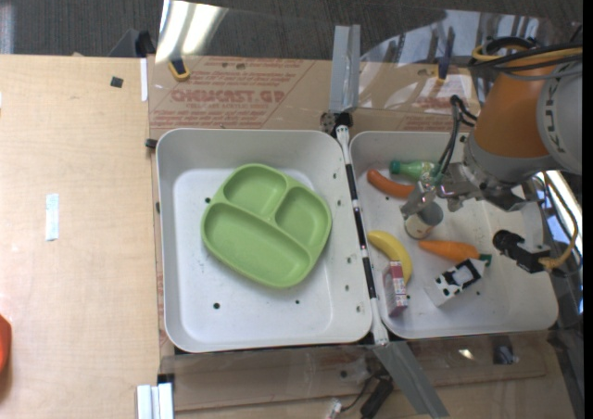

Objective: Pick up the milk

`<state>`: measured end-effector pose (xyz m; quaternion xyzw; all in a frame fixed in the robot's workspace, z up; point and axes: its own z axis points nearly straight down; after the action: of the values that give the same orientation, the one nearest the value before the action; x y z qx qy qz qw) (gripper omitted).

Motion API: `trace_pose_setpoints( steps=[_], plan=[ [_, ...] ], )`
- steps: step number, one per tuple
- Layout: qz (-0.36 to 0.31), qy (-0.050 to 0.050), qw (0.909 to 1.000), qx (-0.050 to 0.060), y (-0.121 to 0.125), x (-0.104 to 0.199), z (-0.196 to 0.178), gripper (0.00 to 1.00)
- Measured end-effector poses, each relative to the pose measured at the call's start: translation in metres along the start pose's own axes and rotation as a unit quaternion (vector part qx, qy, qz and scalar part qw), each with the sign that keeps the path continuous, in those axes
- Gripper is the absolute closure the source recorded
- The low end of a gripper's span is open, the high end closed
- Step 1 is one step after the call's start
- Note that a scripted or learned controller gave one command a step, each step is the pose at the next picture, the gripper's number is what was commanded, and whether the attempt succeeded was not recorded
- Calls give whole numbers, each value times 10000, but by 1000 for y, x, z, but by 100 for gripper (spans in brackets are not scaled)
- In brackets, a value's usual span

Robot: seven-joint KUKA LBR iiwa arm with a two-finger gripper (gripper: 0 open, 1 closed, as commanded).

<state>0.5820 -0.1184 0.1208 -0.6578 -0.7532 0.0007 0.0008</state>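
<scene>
Lying tilted near the front edge of the right bin (547, 315), the milk (456, 282) (a small cow-patterned carton) looked light and stiff; its flat sides seemed best to grasp. The gripper (424, 213) hung over the bin's middle, its fingers' state unclear.

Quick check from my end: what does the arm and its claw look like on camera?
The arm is grey with a broad orange band above the wrist. Yellow and black cables loop over it. The claw is small, metallic grey, below the wrist.
</scene>
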Motion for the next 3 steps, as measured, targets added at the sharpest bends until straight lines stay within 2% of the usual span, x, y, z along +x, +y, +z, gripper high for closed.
trace_pose_setpoints(
  steps=[1,2,3],
  plan=[
    [15,-6,10000,-6,0,-1,-9,100],
    [-1309,-14,9914,-18,63,25,-118,100],
    [-219,0,9998,3,59,71,-105,100]
  ],
)
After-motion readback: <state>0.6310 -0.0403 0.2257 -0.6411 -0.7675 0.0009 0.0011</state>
